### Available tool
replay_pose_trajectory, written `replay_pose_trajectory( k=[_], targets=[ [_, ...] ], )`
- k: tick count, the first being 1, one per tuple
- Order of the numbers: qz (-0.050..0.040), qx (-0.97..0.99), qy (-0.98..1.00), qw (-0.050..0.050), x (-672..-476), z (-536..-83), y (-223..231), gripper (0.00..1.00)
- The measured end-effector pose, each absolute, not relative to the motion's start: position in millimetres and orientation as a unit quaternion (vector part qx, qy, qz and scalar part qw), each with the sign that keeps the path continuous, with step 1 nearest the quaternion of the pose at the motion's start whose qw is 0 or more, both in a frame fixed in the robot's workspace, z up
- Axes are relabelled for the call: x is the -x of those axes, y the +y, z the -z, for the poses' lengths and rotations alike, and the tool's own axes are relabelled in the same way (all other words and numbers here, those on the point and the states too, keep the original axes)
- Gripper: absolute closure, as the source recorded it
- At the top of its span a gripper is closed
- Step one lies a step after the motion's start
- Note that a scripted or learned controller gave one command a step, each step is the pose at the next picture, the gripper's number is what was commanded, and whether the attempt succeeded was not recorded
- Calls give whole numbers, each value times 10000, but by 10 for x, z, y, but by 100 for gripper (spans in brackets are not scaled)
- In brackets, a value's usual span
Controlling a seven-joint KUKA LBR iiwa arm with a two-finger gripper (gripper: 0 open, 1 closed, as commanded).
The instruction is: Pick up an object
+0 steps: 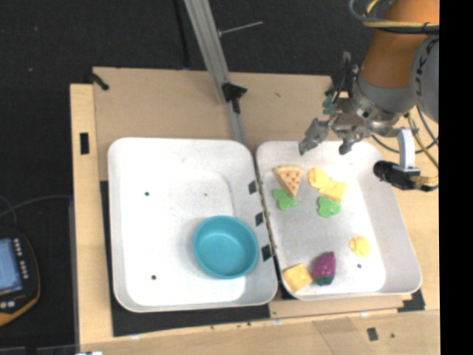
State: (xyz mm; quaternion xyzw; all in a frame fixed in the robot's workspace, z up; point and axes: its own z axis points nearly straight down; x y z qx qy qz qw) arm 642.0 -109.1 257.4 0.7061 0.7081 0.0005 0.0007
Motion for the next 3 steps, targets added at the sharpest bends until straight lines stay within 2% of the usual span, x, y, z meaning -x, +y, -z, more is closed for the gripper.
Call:
replay_pose_trajectory(
  k=[1,2,3],
  targets=[
    [-5,-7061,7081,7,-6420,-2574,-1091,0],
    [23,-7073,7069,-11,-6393,-1941,-1105,0],
    [18,-7076,7066,-3,-6422,-1509,-1141,0]
  ],
)
